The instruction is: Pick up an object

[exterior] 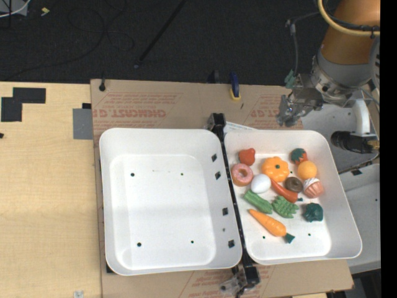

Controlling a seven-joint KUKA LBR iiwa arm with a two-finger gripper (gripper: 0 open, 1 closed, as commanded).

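- Camera view, left to right: left bin (124, 143) lying bare; right bin (338, 228) holding clustered toy food — donut (241, 174), egg (260, 183), pumpkin (275, 167), carrot (268, 223).
- Gripper (289, 113) hovering beyond the right bin's far rim, carrying nothing; finger spread: cannot tell.
- Risk, judged: pieces are touching, so a descending grasp may be nudging neighbours or slipping off the rounded egg.

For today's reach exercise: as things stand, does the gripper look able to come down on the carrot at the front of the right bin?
Probably yes. The carrot lies at the near edge of the toy pile with bare bin floor in front, nothing on top. The gripper hangs beyond the right bin's far rim.
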